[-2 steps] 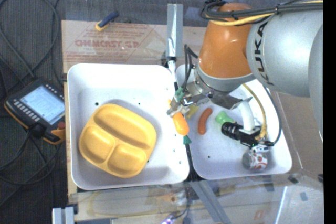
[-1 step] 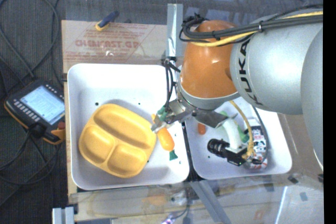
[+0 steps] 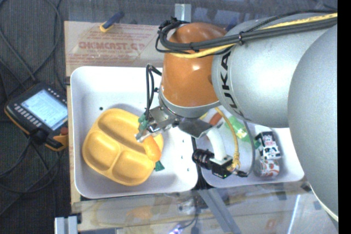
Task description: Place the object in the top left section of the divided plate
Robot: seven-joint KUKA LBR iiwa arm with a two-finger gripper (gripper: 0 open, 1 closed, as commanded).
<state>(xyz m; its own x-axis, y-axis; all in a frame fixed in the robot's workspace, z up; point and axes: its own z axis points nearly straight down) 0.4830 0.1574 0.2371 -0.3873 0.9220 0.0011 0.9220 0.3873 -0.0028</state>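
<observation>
The yellow divided plate point(image 3: 118, 146) lies in the left bin point(image 3: 88, 85), and the end effector point(image 3: 147, 130) hangs over the plate's right edge. Its opening and load cannot be told; something small and green point(image 3: 159, 166) peeks from under the plate's right rim. Judging by this, placement is under way, and the next move calls for reaching the plate's top left section.

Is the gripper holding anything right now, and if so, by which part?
Cannot be told. The gripper sits low over the right edge of the yellow divided plate in the left bin, and nothing shows clearly between its tips.
</observation>
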